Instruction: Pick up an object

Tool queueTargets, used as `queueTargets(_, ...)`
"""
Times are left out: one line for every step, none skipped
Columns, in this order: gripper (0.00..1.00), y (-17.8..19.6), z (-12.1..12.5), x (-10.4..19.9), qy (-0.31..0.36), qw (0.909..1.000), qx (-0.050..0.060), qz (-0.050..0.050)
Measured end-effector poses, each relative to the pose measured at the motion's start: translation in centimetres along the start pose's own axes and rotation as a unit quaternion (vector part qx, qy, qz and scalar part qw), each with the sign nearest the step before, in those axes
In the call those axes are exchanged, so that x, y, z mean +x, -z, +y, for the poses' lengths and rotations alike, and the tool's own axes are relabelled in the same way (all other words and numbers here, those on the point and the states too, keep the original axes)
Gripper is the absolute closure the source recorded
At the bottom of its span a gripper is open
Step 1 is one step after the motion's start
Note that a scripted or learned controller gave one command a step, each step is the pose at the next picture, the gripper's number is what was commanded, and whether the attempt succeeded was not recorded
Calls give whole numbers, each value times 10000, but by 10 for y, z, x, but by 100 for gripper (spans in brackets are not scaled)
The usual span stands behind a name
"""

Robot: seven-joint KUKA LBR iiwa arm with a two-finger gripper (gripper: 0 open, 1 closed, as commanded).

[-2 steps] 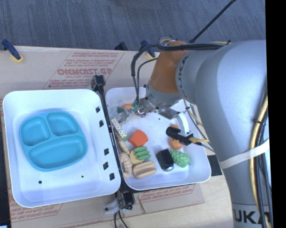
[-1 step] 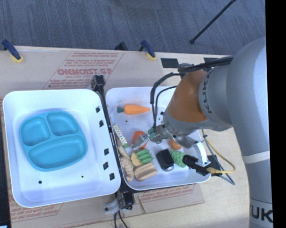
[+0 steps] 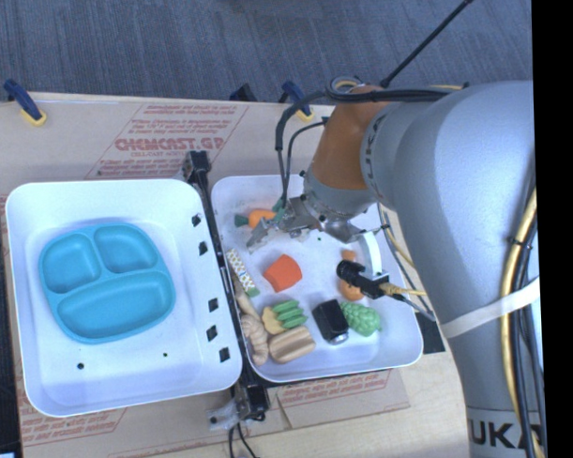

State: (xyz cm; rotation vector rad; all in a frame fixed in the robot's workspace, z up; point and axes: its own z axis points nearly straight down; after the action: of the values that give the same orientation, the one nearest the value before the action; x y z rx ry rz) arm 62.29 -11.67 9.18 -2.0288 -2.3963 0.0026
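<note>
Glossy white plastic bins (image 3: 48, 373) sit on matt printed cardboard (image 3: 171, 133); the blue tray (image 3: 107, 280) looks smooth plastic.

Cardboard sheet (image 3: 161, 134) reads seemingly "CHEMCAST GP"; arm (image 3: 485, 263) base reads "UKA".

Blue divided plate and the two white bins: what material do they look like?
Blue divided plate: likely moulded plastic, smooth and semi-matte, with rounded compartment ridges and soft highlights. Left bin and right bin: probably thin formed plastic, glossy white, with rounded corners and curled rims.
</note>
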Motion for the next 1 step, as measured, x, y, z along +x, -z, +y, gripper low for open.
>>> queueTargets(0, 3, -79, 17, 442, 9990, 6, 4)
